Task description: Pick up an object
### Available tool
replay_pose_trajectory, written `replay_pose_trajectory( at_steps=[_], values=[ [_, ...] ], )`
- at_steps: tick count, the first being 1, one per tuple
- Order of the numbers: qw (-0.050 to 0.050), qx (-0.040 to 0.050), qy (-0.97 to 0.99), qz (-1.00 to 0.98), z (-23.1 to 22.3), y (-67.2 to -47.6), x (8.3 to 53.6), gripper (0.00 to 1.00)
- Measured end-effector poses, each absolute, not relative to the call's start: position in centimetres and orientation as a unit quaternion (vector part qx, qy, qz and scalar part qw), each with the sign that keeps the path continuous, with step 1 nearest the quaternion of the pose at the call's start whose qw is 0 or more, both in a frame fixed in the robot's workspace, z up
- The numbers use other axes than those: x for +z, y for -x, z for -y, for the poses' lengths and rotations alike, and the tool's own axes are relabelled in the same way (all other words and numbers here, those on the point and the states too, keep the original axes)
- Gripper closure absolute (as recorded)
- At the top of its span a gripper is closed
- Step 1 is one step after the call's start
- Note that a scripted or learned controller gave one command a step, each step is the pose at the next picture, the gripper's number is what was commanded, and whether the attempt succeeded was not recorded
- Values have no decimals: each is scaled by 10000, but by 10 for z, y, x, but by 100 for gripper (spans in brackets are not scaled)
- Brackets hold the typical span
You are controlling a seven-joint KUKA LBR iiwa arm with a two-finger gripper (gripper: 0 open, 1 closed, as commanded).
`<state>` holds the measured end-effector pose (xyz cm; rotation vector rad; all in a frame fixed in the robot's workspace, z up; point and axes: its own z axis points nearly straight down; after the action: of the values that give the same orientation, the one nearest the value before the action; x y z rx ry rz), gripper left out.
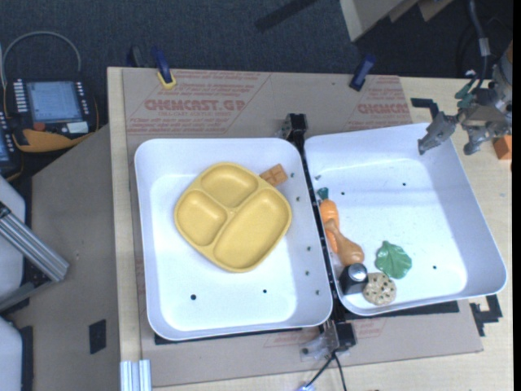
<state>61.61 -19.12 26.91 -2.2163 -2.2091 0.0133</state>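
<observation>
While nothing has yet been lifted, the gripper hangs over the far right corner of the right bin, its two fingers spread apart with nothing between them. Seen from the overhead camera, the things it could pick lie well apart from it, bunched along that bin's left and near side: a carrot against the left wall, a small black cylinder just below it, a cookie touching the cylinder, and a green leaf just beside the cookie. Next door, the left bin holds a yellow divided plate with a small orange block at its far edge. By the look of it, the job is at its start: the reach, the grasp and the lift all remain.
</observation>
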Motion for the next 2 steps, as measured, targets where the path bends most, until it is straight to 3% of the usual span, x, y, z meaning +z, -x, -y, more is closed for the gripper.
replay_pose_trajectory(
  at_steps=[1, 2],
  values=[
    [4, 2, 7070, 7072, 190, -618, 278, 0],
    [26, 17, 7074, 7068, 196, -613, 218, 0]
  ],
)
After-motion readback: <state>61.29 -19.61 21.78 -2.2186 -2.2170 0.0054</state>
